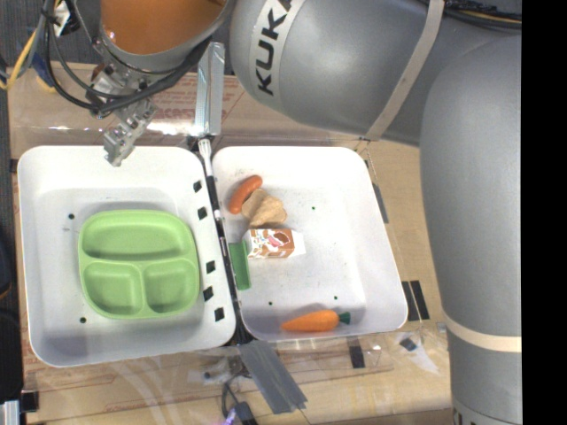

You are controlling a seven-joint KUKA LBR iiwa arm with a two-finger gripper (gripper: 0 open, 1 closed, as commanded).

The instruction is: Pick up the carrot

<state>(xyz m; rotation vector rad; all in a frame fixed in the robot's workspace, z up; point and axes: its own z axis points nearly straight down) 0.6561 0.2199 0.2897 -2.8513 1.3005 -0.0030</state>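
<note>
Approach step: gripper [120, 140] is held above left bin's [40, 237] far rim, finger state cannot be told. Carrot [312, 321] is untouched in right bin [376, 246]; a reach across and down is needed.

Green tray [137, 262] left bin; sausage [245, 193], carton [270, 243] right.

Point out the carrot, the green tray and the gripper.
carrot [311, 322]: camera view, middle of its orange body.
green tray [137, 235]: camera view, ridge above its lower compartments.
gripper [120, 144]: camera view, its lower tip.
</note>
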